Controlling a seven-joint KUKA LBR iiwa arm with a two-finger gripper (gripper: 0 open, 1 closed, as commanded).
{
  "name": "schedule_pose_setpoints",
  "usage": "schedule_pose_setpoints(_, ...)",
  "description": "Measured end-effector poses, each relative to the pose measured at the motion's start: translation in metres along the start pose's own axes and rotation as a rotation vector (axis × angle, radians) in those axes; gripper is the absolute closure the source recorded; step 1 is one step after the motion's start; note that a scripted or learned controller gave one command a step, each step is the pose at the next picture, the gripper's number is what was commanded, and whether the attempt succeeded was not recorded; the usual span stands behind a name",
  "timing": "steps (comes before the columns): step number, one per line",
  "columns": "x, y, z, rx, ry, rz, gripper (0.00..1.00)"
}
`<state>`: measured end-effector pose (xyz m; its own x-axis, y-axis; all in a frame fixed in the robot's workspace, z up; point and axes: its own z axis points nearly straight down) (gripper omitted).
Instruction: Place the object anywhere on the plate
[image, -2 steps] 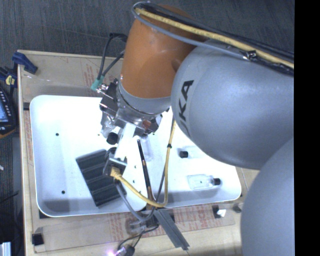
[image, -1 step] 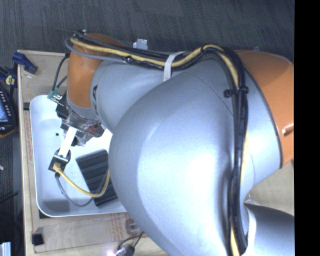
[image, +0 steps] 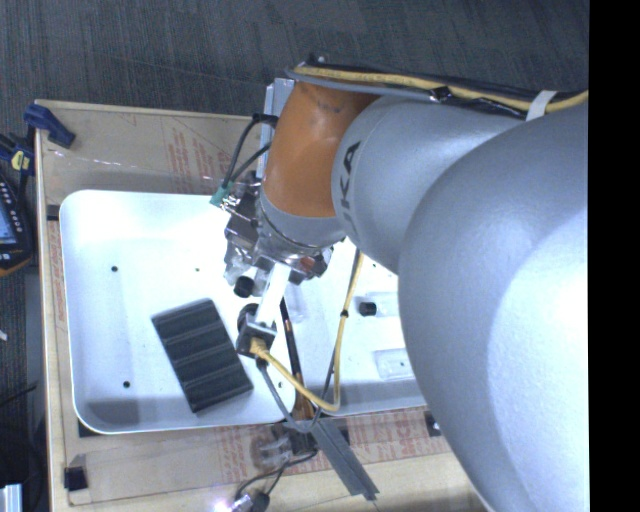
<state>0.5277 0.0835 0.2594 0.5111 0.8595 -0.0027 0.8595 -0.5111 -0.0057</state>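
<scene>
Black ridged block (image: 200, 355) lies flat in the white bin (image: 100, 230), just beside my tool (image: 258, 268), ungrasped; tool open or closed, I cannot tell; likely pre-grasp, so next I must centre over it and descend.

white bins (image: 110, 300): 2 | black ribbed slab (image: 200, 355): 1 | robot arm (image: 450, 250): 1

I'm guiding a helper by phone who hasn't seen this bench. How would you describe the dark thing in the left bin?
Find the white bin left of the big grey arm. In its near half, close to the front wall, lies a flat dark slab, turned at a slant. Its ribbed top and size set it apart from the tiny dark dots on the bin floor.
</scene>
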Motion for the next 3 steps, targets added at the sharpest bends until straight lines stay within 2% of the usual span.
schedule_pose_setpoints(1,0.024,-0.075,0.082,0.000,-0.003,-0.044,1.00)
schedule_pose_setpoints(2,0.023,-0.075,0.082,-0.001,-0.003,-0.042,0.00)
schedule_pose_setpoints(3,0.005,-0.063,-0.068,-0.004,0.004,0.198,0.00)
